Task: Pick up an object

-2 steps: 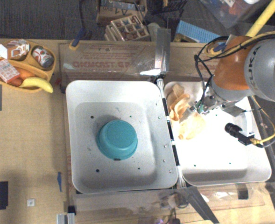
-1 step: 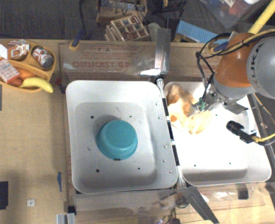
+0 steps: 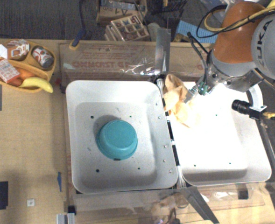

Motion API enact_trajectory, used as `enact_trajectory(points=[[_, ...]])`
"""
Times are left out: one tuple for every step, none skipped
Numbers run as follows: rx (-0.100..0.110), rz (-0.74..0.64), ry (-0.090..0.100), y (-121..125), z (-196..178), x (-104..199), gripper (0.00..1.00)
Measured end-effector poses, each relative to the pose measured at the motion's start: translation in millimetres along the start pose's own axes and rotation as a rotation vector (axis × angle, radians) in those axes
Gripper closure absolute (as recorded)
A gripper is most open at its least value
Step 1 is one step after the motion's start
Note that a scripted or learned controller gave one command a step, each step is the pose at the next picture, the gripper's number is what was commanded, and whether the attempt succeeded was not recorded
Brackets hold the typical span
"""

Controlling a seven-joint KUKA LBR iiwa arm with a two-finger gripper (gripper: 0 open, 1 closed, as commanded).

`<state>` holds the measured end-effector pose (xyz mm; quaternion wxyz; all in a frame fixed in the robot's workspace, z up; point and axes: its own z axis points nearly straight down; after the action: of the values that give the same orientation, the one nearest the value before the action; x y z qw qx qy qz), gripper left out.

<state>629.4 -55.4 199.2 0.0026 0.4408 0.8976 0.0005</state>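
A robot arm (image 3: pixel 249 41) with a rounded, glossy orange section (image 3: pixel 237 31) joined to smooth grey and silver-white housing. Part of a dark letter marking shows on the pale casing at the upper right. Thin black and yellow cables loop over the orange section. Below it sits a grey wrist collar, narrowing to a small tip with what may be green-tinted parts. A short black cylindrical fitting (image 3: pixel 242 107) juts out beside a white curved bracket.

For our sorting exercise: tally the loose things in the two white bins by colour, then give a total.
Teal: 1, the bowl in the left bin
Yellow: 1, the cloth at the right bin's left edge
Total: 2
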Motion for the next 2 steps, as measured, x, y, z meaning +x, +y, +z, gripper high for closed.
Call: enact_trajectory(points=[[-0.001, 0.0, 0.0, 0, 0, 0, 0.0], [0.002, 0.139, 0.003, -78, 90, -13, 0.0]])
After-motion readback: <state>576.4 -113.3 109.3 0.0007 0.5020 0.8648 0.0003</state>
